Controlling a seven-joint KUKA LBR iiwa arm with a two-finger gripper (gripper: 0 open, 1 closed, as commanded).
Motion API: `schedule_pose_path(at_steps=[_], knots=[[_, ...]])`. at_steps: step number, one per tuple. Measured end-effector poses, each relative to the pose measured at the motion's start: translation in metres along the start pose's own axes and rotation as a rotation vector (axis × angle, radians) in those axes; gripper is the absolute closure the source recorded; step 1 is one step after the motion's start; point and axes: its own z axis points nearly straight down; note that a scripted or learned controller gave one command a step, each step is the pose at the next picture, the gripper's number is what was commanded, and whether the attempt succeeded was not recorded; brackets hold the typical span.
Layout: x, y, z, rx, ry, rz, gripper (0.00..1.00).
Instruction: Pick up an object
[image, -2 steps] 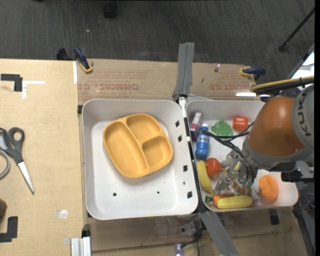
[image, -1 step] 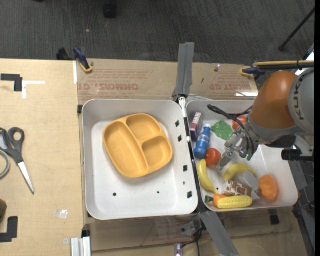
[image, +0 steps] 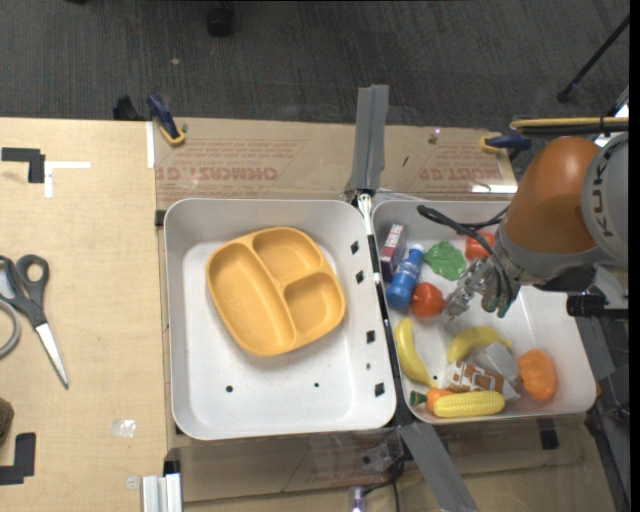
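A wooden surface (image: 80, 300) seen from above carries two shallow white bins side by side. The left bin (image: 200, 400) holds a yellow divided plate (image: 276, 289) with three compartments, lying slightly towards its far side. The right bin (image: 570, 340) holds a scatter of toy food: a blue bottle (image: 404, 275) at its far left, a green leafy piece (image: 445, 260) just right of that, a red tomato (image: 427, 299) near the bottle, one banana (image: 408, 350) along the left wall, a second banana (image: 478, 341) near the middle, a corn cob (image: 466, 404) at the near edge, and an orange piece (image: 538, 374) at the near right. The grey arm with its orange band reaches in from the right, and its gripper (image: 478, 292) hangs low over the middle of the right bin, just right of the tomato and just above the second banana. Whether the fingers are wide or narrow cannot be told, and nothing is visibly between them. Scissors (image: 38, 310) lie on the surface well to the left
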Motion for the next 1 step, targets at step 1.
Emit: schedule_pose_path(at_steps=[1], knots=[[0.0269, 0.0140, 0.0104, 0.001, 0.007, 0.171, 1.00]])
